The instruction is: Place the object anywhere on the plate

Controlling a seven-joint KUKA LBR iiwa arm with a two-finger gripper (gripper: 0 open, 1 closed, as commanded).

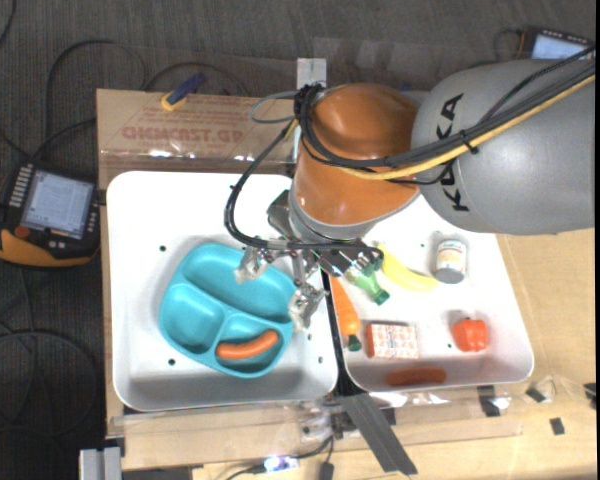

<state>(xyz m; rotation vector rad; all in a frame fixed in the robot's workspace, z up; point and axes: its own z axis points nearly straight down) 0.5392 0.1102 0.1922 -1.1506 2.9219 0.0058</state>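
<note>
The pincer (280, 280) hangs over the right rim of the blue plate (195, 308), at the seam between the two white bins. Its metal fingers sit under the orange wrist band, and I cannot tell whether they are apart or together, nor whether anything sits between them; the view there is too cluttered.

A sausage (248, 346) already lies in the plate's near compartment, long axis running left to right, just near and slightly left of the pincer. It is probably the task's object, already placed.

In the right bin (510, 368), just right of the pincer, lie a carrot (349, 315) pointing near to far, a green object (371, 284) and a banana (410, 277). Further right stand a small can (448, 257), a red-and-white box (392, 340) and a red pepper (469, 333). The left bin (140, 228) holds the plate.
</note>
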